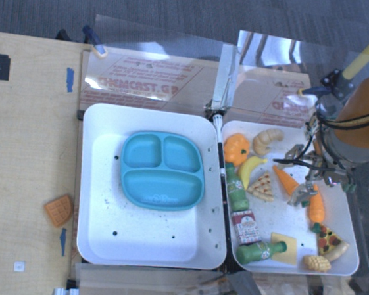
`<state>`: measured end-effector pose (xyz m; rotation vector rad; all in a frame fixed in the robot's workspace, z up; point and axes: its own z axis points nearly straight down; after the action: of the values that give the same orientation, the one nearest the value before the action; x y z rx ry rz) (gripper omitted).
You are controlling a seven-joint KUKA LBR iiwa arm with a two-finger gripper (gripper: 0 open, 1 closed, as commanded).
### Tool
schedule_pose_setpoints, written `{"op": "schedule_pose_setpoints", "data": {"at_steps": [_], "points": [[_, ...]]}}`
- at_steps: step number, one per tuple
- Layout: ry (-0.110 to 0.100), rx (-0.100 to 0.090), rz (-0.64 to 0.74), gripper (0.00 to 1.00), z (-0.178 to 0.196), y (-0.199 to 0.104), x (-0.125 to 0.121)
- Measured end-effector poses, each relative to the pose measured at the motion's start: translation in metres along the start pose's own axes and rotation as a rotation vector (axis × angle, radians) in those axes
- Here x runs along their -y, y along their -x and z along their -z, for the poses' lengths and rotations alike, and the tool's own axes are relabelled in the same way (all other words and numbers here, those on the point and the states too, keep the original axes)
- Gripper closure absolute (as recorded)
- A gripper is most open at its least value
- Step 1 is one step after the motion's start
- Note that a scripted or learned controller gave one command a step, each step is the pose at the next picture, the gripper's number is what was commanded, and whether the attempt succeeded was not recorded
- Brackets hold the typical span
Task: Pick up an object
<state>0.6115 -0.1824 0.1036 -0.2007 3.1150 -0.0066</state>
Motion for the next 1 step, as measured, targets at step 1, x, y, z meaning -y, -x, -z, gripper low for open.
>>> {"op": "schedule_pose_setpoints", "data": {"at_steps": [1], "points": [[0.005,-0.009,-0.020,0.00,-0.0149,-0.0069,-0.0226]]}}
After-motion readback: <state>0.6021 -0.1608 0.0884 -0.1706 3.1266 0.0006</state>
